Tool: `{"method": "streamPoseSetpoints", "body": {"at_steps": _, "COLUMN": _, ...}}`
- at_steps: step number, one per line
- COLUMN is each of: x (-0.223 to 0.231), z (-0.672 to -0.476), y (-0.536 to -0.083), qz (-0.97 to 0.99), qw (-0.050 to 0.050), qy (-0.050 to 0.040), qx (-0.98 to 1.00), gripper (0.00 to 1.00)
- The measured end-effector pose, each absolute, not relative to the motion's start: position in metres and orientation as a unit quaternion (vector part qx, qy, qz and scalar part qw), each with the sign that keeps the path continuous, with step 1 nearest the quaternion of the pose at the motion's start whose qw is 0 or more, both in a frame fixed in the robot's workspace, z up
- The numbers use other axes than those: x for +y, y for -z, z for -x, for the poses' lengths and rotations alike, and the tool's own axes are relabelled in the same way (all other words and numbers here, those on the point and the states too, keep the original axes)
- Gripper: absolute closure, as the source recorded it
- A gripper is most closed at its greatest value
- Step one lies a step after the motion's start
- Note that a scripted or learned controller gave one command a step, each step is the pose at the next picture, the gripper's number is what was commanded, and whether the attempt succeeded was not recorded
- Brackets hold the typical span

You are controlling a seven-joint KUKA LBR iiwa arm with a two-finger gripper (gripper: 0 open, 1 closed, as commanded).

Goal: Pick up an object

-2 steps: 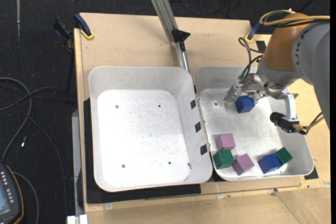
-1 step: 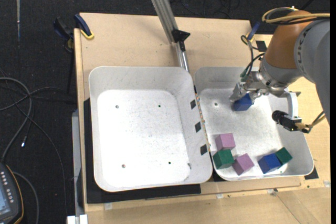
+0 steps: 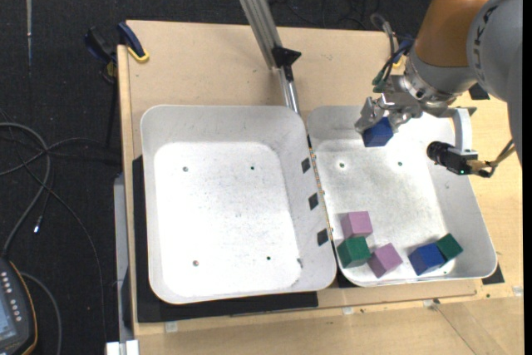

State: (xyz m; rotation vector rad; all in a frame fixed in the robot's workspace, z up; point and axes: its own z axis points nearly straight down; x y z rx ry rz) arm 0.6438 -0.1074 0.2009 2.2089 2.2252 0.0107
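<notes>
A dark carpeted floor strewn with cables surrounds a pale wooden counter (image 3: 208,54) that carries two shallow white bins side by side. Above the far end of the right bin (image 3: 465,204) hangs a small blue cube (image 3: 378,134), lifted clear of the floor of the bin and pinched between the fingers of the gripper (image 3: 376,122), which close on it from opposite sides. I would judge the cube light and rigid, probably foam or painted wood, with flat faces that give the fingers a fair purchase; a hold across two opposite faces near the middle looks safest, since a grip on a corner could let it twist out.

The grey arm (image 3: 490,21) with its orange band reaches in from the right above it. At the near end of the same bin lie five more cubes: a purple cube (image 3: 359,223), a green cube (image 3: 355,250), a second purple cube (image 3: 385,259), a second blue cube (image 3: 426,257) and a second green cube (image 3: 450,246) touching it. The left bin (image 3: 150,179) sits just beside.
</notes>
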Motion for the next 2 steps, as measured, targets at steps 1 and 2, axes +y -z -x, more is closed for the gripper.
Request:
{"method": "streamPoseSetpoints", "body": {"at_steps": 1, "x": -0.014, "z": -0.681, "y": -0.236, "qz": -0.703, "qw": 0.001, "qy": -0.0034, "qx": 0.711, "gripper": 1.0}}
{"method": "streamPoseSetpoints", "body": {"at_steps": 2, "x": 0.042, "z": -0.654, "y": -0.263, "qz": -0.704, "qw": -0.001, "qy": -0.0012, "qx": 0.71, "gripper": 1.0}}
